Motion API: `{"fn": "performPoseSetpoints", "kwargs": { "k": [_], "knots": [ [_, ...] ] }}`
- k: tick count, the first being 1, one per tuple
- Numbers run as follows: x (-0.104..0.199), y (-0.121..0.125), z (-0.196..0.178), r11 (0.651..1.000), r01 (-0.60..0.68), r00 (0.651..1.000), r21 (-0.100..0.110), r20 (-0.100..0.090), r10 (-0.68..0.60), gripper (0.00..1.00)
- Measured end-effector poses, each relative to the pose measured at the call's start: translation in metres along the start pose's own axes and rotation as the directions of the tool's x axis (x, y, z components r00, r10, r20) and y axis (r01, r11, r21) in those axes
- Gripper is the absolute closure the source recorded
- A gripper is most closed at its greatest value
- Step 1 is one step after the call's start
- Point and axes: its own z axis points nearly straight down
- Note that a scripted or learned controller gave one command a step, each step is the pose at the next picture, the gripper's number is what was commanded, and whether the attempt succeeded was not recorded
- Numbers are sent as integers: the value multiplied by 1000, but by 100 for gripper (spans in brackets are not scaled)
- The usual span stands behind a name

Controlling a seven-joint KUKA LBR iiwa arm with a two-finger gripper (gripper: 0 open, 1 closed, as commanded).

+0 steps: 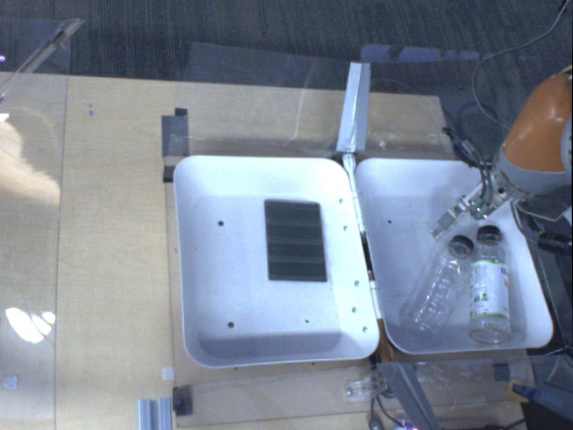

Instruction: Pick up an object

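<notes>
Arm: the grey KUKA arm with its orange band (543, 124) reaches in over the right bin's far right corner.
Claw: the gripper (467, 210) hangs low over the right bin (394, 195), near its right wall; its metal fingers are small and blurred, so I cannot tell how far apart they stand or whether anything is between them.
Labelled bottle: a clear plastic bottle with a white and green label (490, 296) lies in the right bin along its right wall, dark cap toward the gripper, base toward the near right corner.
Plain bottle: a second clear bottle (434, 287) lies slanted just beside it, cap end near the first bottle's cap.
Left bin: the left bin (206, 267) holds a dark ribbed rectangular block (295, 240) flat at its middle.
Bench: wooden bench (107, 240) bears both bins side by side.
</notes>
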Motion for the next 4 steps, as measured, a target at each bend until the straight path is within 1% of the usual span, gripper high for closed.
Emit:
{"fn": "performPoseSetpoints", "kwargs": {
  "k": [1, 2, 3, 4],
  "knots": [
    [-27, 40, -28, 973, 229, 973, 1, 1, -229, 0],
    [-9, 12, -2, 920, 393, 920, -2, 6, -393, 0],
    [-25, 35, -73, 936, 353, 936, -3, 5, -353, 0],
    [-4, 3, -117, 787, 617, 787, -1, 4, -617, 0]
  ]
}}
